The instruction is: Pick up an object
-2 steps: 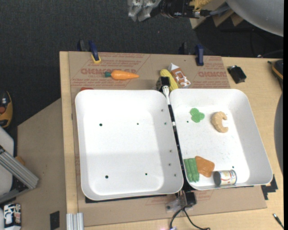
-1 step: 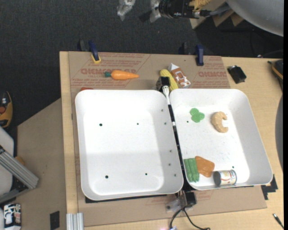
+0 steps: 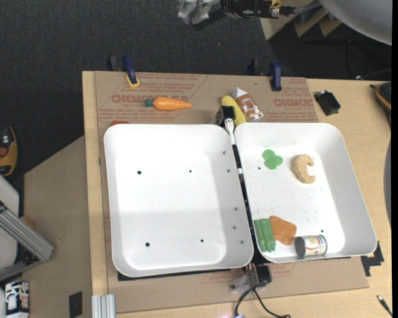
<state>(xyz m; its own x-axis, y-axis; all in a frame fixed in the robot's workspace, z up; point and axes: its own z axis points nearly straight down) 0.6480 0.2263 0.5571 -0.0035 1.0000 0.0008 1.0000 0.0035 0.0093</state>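
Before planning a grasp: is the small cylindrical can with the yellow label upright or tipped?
Tipped. The small cylindrical can lies on its side in the right white bin, dark end facing left.

My arm (image 3: 364,15) is pulled up along the top edge, grey link at the right corner. The gripper (image 3: 198,10) is blurred, pointing left.

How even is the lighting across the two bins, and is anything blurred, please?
Camera view: the left bin is bright in its far half, with a soft grey shadow over its near half; the right bin is lit evenly; the gripper at the top edge is blurred; the carrot and croissant look sharp.
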